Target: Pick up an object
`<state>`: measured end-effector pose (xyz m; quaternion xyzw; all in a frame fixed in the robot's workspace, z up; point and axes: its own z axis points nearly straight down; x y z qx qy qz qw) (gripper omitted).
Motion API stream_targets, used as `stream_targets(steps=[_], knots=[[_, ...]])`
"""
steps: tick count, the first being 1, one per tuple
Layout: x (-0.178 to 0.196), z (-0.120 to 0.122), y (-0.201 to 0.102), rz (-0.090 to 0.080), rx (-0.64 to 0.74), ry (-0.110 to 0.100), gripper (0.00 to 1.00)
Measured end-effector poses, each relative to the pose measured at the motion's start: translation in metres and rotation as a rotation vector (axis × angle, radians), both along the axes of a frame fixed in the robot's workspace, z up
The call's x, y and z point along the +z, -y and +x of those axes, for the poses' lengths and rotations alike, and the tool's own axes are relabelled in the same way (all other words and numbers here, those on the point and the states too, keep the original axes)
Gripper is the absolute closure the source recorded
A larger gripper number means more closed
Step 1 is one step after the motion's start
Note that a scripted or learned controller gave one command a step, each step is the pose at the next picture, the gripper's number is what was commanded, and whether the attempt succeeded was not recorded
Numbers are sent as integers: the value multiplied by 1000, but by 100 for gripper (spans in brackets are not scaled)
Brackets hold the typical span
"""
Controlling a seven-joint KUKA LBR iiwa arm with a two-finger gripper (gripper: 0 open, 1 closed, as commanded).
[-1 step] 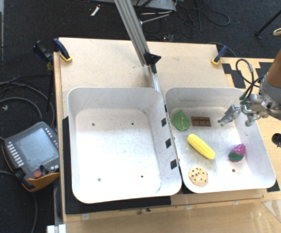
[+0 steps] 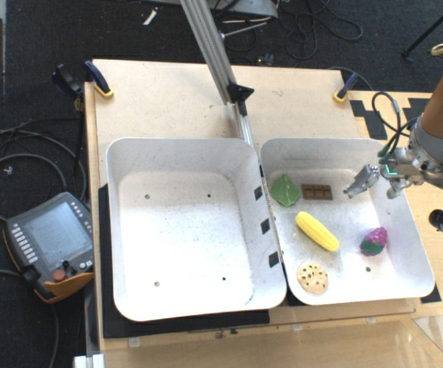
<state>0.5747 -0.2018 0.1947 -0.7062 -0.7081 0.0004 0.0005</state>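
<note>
The right bin (image 2: pixel 405 278) holds several small items. A green leaf-shaped piece (image 2: pixel 286 190) lies by its left wall, with a brown chocolate bar (image 2: pixel 317 192) just to its right. A yellow corn cob (image 2: pixel 316 231) lies in the middle, a purple grape bunch (image 2: pixel 373 241) to its right, and a round speckled cookie (image 2: pixel 312 277) near the front. My gripper (image 2: pixel 376 185) hangs above the bin's far right part, open, with nothing between its fingers. It is behind the grapes and to the right of the chocolate bar.
The left bin (image 2: pixel 122 205) sits beside the right one, sharing a middle wall. A slanted metal rail (image 2: pixel 210 41) rises from the bench behind the bins. A teach pendant (image 2: pixel 49 244) lies on the floor at left. Yellow clamps (image 2: pixel 103 90) grip the bench's back corners.
</note>
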Motion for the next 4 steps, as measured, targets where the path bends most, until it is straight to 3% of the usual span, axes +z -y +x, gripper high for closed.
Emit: stream_targets(steps=[1,2,3,4], knots=[[-63,3,0,1,-3,-4,0],[-101,3,0,0,-3,0,0],[-89,4,0,-1,-2,3,100],[-26,3,-3,-2,0,8,100]])
